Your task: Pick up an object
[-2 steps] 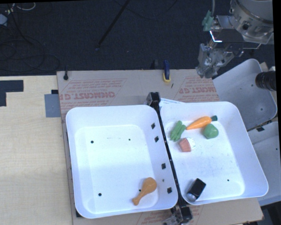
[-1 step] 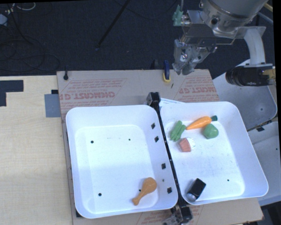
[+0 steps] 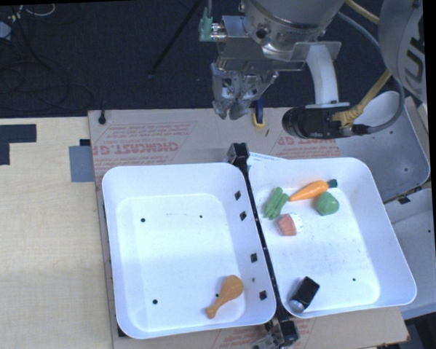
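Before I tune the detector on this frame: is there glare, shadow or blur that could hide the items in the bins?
Camera view: even, bright light, white bins near washed out but no hard glare; soft shadows beside the drumstick and black block; carrot and green pieces sharp; the end effector above the bins is dim and slightly soft against the dark background.

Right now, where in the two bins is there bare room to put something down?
The left bin is bare across its top and middle; just a chicken leg lies near its bottom right. In the right bin, room lies between the black box and the top cluster: green pod, carrot, green ball, pink cube.
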Available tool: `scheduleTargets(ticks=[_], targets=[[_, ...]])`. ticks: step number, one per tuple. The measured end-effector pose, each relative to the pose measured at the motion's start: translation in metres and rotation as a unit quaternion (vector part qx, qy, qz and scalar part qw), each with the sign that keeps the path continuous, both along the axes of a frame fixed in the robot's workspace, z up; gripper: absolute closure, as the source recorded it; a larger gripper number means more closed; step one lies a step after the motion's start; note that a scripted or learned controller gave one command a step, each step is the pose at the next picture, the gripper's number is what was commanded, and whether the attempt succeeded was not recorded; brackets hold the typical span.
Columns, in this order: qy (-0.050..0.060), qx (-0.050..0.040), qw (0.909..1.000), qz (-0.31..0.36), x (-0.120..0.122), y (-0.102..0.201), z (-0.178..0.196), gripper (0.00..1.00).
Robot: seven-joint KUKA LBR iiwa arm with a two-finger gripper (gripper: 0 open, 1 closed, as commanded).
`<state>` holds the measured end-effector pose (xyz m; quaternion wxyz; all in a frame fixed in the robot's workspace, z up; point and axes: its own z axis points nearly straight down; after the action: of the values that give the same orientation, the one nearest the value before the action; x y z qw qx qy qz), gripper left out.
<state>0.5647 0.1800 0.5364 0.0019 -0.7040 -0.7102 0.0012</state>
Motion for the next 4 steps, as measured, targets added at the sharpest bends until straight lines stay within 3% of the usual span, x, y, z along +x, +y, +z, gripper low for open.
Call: scheduleTargets(ticks=[1,4], targets=[[0.000,-0.0005,1.0000,-0.001,0.004,0.068,0.000,1.00],[0.005,-0.0034,1.0000,0.004,0.003,0.069,0.028,1.00]])
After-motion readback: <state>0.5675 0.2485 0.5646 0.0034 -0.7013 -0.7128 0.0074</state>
